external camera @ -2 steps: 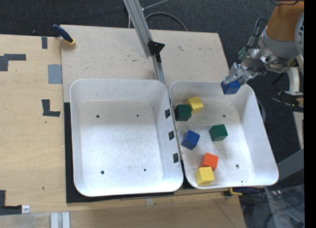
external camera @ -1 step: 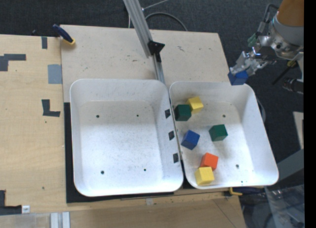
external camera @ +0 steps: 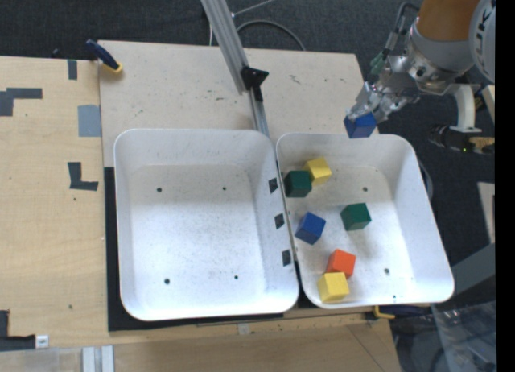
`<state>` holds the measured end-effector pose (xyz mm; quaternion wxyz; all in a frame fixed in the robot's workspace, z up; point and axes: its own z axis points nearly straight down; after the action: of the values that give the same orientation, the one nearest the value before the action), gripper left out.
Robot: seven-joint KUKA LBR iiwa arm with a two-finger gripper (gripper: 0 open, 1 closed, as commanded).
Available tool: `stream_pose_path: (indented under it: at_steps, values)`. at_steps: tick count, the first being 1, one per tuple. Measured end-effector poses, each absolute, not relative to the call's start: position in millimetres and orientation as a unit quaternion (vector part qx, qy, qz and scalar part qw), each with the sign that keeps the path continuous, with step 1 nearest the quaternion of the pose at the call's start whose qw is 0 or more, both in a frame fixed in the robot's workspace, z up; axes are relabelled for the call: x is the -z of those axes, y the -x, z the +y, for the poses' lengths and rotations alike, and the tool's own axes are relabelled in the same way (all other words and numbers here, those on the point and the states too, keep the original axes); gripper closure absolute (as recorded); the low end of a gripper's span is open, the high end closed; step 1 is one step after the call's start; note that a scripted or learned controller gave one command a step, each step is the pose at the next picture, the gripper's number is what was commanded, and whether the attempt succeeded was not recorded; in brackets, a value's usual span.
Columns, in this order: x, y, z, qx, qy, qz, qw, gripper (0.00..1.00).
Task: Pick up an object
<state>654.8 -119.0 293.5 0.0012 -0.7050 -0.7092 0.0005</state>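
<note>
Overhead, gripper (external camera: 368, 113) clamps a blue cube (external camera: 361, 126) — six cubes crowd the right bin (external camera: 418, 193) below.

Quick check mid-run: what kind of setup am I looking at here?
Most likely a robotics lab bench for pick-up trials. Two shallow white bins sit side by side, the right one holding small coloured cubes, and the arm's pincer hangs above that bin's far rim with a blue cube between its fingers.

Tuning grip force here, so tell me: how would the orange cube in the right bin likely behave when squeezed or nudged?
The orange cube looks rigid with flat faces, so it should probably slide, not roll. It seems small and likely light. It touches the yellow cube, so a push may shift both.
</note>
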Motion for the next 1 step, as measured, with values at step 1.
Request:
stream_pose_path:
  at_steps: [1]
  values:
    - [-271.9,-657.1,-71.5,-0.0011,0.705,-0.709,0.002,1.00]
